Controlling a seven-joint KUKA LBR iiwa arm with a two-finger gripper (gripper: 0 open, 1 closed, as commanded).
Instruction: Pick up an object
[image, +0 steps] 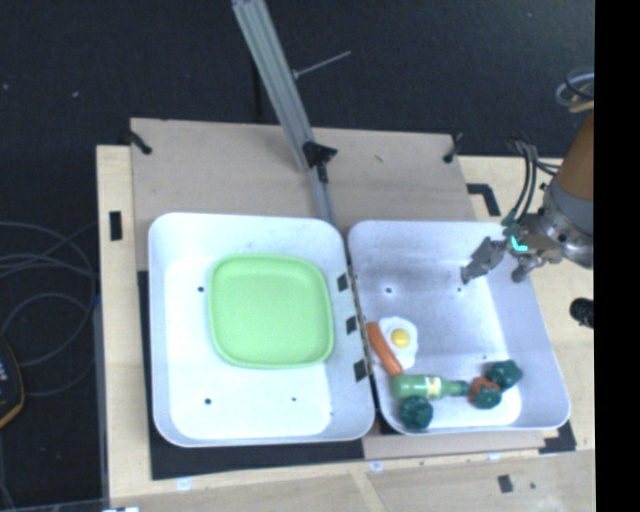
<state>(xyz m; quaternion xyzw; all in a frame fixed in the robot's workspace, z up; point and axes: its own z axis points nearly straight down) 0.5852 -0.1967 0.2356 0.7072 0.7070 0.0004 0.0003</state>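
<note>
Two bins: white, shallow, side by side on the bench (420, 180).
Left bin (180, 300): holds a light green square plate (271, 310), lying flat near its middle.
Right bin (440, 250): objects clustered in the near half; far half bare.
Fried egg (398, 334): toy, white with yellow yolk, near the left wall of the right bin.
Carrot (382, 348): orange, lying at a slant, touching the egg's left edge.
Green bottle (428, 386): on its side just below the egg and carrot.
Dark green pieces: one (416, 411) just below the bottle; another (503, 374) near the right wall.
Red-and-green piece (484, 391): just right of the bottle's end, beside the right-hand dark green piece.
Arm (572, 175): enters from the right, over the right bin's far right rim.
Gripper (497, 262): fingers spread apart, nothing between them; above the bin's upper right part, well apart from the object cluster.
</note>
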